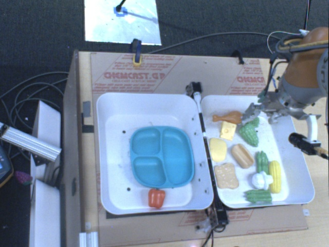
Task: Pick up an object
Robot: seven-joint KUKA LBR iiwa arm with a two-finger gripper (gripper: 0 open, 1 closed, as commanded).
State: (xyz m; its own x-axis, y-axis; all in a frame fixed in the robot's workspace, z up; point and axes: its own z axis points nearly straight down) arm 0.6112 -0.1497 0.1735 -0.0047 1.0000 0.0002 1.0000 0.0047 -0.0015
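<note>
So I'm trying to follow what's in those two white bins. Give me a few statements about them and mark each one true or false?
1. The blue divided plate lies in the left bin. True.
2. The red pepper sits on the blue plate. False: it lies on the bin floor, by the plate's near edge.
3. The end effector hovers over the right bin, near the green leafy toy. True.
4. All the toy food is in the left bin. False: most lies in the right bin, such as the corn cob.
5. The drumstick lies in the right bin. True.
</note>
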